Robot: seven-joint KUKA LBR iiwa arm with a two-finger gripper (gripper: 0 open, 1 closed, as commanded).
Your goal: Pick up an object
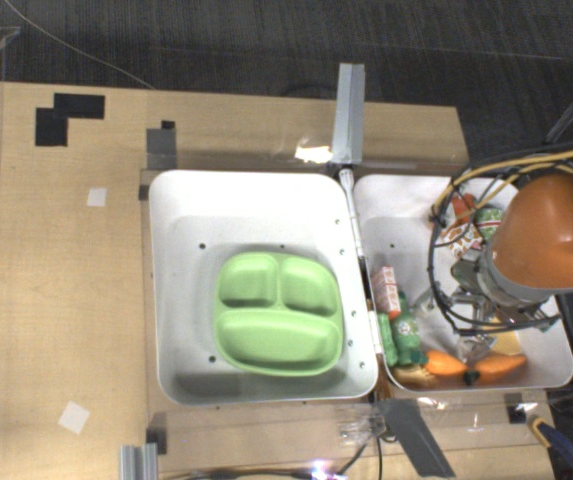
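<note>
- No readable writing anywhere that I can make out. There's a small packet (387, 290) with a red and white label lying along the left wall of the right bin (396, 208), but the print is way too small to read.
- Pickable stuff is all piled in the near part of the right bin: an orange carrot-shaped thing (446, 365) lying flat, another orange piece (501, 368) just right of it with a dark bit between them, a green item (398, 336) next to the packet, and something pale yellow (507, 343) peeking out from under the arm.
- Carrot looks like plastic toy food, smooth and bright orange, pointing roughly left to right near the bin's front wall.
- Left bin (181, 268) has a light green divided tray (279, 311) sitting in the middle, three compartments, upside looks clean.
- Arm (546, 233) comes in from the right and hangs over the right bin, the big orange band covering most of the wrist from this angle, with a loop of black, yellow and red cables around it.
- Gripper (478, 345) is down low by the orange pieces, mostly hidden under the wrist. Honestly can't tell whether it's spread or closed, or whether it has anything.
</note>
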